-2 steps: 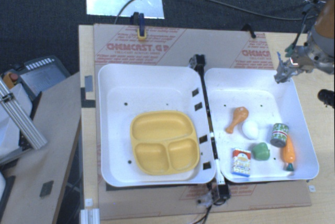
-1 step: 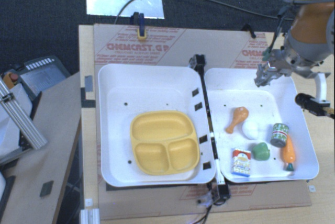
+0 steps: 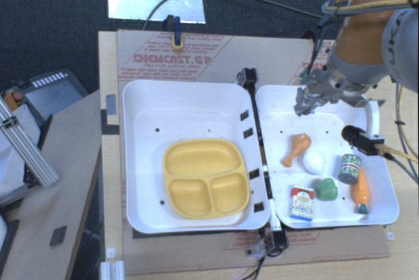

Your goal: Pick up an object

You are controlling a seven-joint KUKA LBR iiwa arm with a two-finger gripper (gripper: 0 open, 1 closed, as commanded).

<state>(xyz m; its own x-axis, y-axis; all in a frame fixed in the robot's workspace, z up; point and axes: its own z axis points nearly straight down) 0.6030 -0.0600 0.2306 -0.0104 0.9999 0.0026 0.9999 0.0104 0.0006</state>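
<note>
The grey arm with its orange band reaches in from the right, and its two-finger gripper point(image 3: 306, 106) hangs over the far part of the right shallow white bin point(image 3: 278, 102); whether the jaws are spread or pressed together cannot be told, and nothing shows between them. Nearer in that bin lie an orange toy drumstick point(image 3: 296, 148), a white egg-shaped object point(image 3: 313, 161) just beside it, a green rounded toy point(image 3: 326, 189), a small red-and-white carton point(image 3: 302, 203), a small green-labelled can point(image 3: 349, 168) and an orange toy carrot point(image 3: 361, 190). The left shallow white bin point(image 3: 141, 108) holds a yellow plastic divided tray point(image 3: 205, 176).
</note>
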